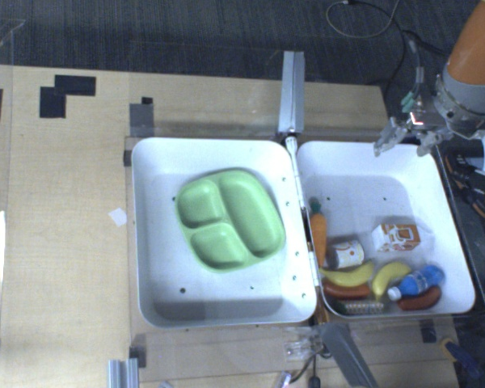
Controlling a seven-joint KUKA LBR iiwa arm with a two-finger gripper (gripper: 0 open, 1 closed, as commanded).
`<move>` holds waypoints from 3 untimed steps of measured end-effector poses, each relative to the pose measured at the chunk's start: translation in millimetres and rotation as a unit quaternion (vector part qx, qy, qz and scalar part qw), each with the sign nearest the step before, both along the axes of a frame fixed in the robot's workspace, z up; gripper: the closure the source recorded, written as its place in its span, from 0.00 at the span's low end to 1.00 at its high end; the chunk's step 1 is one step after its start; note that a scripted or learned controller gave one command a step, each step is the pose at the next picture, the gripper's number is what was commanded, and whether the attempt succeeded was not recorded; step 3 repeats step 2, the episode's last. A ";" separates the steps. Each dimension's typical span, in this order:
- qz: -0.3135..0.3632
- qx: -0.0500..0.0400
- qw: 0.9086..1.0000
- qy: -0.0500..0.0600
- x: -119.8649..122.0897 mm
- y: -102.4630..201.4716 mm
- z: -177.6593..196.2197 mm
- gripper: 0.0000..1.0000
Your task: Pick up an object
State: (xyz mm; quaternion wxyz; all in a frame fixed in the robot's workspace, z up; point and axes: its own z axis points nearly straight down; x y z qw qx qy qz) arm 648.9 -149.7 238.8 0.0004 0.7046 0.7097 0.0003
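My arm [478, 35] comes in from the upper right, orange band showing above the grey wrist. My gripper [407, 138] hangs over the far rim of the right bin [436, 176], near its back right corner, fingers spread apart and pointing down, holding nothing.

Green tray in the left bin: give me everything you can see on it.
The green tray is a pale green, plastic-looking divided plate with rounded corners and three compartments: one long, two smaller. All three look bare. It lies flat, right side up, turned at a slant, near the middle of the left bin, resting on the floor apart from the walls. The gripper is far off, over the right bin.
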 end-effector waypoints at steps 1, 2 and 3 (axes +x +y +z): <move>0.004 0.000 1.000 -0.001 2.2 1.6 9.5 1.00; -0.008 -0.001 1.000 -0.002 2.5 -49.0 89.1 1.00; -0.008 -0.001 1.000 -0.002 2.5 -49.0 89.1 1.00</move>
